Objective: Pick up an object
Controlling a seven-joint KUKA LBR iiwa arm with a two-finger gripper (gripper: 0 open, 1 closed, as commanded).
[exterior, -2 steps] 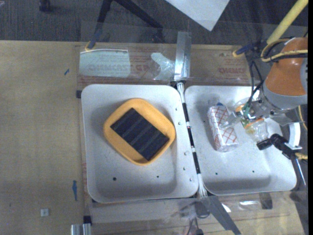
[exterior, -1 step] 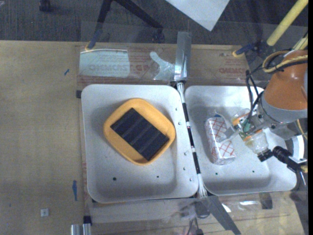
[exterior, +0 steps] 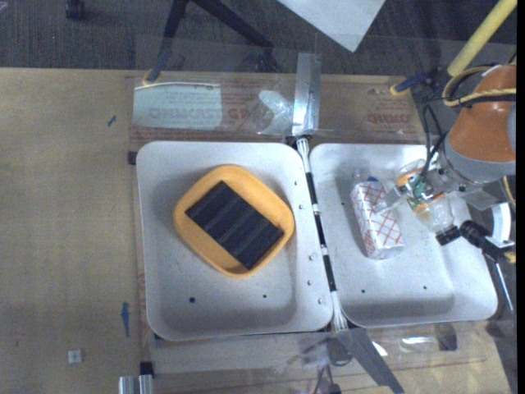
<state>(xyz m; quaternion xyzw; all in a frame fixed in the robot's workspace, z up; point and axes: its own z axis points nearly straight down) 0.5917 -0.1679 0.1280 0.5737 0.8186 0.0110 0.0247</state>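
Claw (exterior: pixel 426 197) beside checked packet (exterior: pixel 376 219)

Two shallow white bins are sitting side by side on the bench, a left bin (exterior: pixel 156 245) and a right bin (exterior: pixel 459 298). One yellow tray with a dark ribbed inset (exterior: pixel 234 220) is lying in the left bin. One red-and-white patterned packet (exterior: pixel 376 218) is lying in the right bin.

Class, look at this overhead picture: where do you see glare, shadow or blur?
Camera view: light is soft and even; the orange tray casts a faint shadow in the left bin; the clear wrapping beside the patterned packet in the right bin glints; the gripper area is soft and hard to read.
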